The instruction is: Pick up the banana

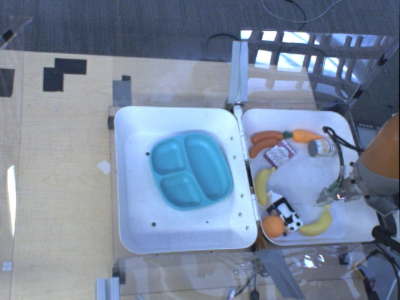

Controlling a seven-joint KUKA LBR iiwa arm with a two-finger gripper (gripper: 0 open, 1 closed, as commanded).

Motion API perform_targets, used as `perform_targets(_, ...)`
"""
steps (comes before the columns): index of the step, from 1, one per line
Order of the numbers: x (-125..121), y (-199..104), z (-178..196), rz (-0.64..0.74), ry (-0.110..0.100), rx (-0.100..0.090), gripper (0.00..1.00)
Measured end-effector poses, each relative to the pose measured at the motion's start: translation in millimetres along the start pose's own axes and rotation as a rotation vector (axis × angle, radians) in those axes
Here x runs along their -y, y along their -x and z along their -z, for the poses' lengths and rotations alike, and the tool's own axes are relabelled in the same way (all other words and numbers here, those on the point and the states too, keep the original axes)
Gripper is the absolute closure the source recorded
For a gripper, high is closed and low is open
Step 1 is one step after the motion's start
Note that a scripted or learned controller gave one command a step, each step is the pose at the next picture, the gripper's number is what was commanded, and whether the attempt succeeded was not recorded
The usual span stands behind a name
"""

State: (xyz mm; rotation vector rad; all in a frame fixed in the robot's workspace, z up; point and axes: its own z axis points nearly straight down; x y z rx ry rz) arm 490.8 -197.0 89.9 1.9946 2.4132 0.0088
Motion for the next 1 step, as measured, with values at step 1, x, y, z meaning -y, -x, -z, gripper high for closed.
perform_targets(1, -77.2, -106.3, 95.4, -0.300, -0.006, -0.002, 1.00)
